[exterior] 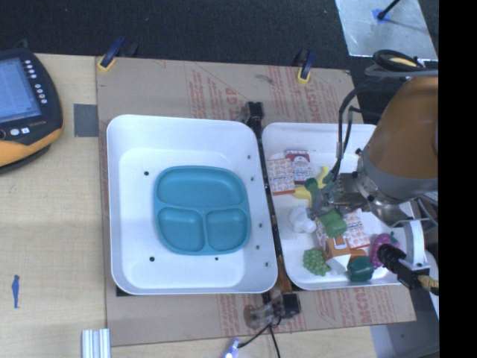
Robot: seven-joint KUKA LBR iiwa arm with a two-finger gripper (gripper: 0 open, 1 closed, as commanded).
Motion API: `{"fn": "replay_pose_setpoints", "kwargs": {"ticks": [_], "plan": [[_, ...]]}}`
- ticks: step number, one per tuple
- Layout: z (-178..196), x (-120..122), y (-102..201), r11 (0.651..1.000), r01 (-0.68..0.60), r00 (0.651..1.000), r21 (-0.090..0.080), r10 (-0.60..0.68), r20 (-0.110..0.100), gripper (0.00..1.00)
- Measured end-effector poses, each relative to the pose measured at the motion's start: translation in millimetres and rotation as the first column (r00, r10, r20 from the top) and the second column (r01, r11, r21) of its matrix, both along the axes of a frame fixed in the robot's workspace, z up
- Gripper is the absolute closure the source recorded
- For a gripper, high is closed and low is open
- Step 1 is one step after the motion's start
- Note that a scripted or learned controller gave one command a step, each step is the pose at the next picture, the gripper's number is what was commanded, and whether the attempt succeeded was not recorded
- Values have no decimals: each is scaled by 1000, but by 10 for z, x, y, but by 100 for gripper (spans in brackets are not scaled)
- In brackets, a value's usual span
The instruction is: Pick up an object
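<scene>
My gripper (pixel 326 198) is low inside the right bin (pixel 277 136), reaching in from the right over the pile of small items. Just under and in front of it lies a green block (pixel 332 223) on an orange-and-white box (pixel 352 239). A yellow piece (pixel 304 192) and a white lump (pixel 299 218) lie at its left. A red-and-white carton (pixel 288 170) sits toward the back. A bunch of green grapes (pixel 314 260), a dark green cube (pixel 360 268) and a purple item (pixel 381 245) lie near the front wall. The arm's body hides the bin's right part.
The left bin (pixel 127 200) holds a blue divided plate (pixel 201 208). A teach pendant (pixel 22 103) lies on the bench at the far left. Clamps (pixel 112 53) hold the cardboard at the back edge, and a cable fitting (pixel 270 309) sits at the front.
</scene>
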State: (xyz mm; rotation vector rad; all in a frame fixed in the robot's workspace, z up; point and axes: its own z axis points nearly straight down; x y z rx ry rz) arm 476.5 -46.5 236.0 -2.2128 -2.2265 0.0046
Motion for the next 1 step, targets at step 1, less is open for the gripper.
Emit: {"fn": "replay_pose_setpoints", "kwargs": {"ticks": [1], "plan": [[163, -2, -412, 1000, 3, 1000, 0, -3, 1, 100]]}}
